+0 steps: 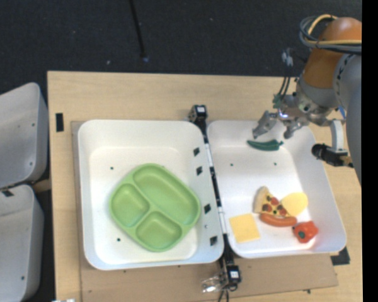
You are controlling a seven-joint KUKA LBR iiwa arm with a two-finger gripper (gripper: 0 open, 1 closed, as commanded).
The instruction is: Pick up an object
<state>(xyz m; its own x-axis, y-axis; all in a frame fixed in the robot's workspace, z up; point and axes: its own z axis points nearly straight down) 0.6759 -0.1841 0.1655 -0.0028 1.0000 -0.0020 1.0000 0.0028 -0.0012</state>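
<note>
While the wooden desk takes up most of the shot, the two white bins on it are where everything's at. The left bin has a big green divided plate lying flat in it, three compartments, sitting a bit toward the near right part of that bin. The right bin holds all the small stuff.

The arm comes in at the top right, grey with that orange band, and hangs over the far right corner of the right bin. Its gripper has the two fingers spread apart, so it's open, nothing between them. It sits just above the far wall of the right bin.

Right below the gripper is a little dark green pepper-looking thing, lying flat on the bin floor near the far wall. Can't tell if the fingertips touch it, looks like just beside it or barely over it.

The rest is bunched up in the near right corner of the same bin: a pizza slice, a yellow square of cheese closer to the middle divider, a yellow round piece touching the pizza, a reddish sausage along the pizza's near edge, and a small red pepper nearest the corner.
</note>
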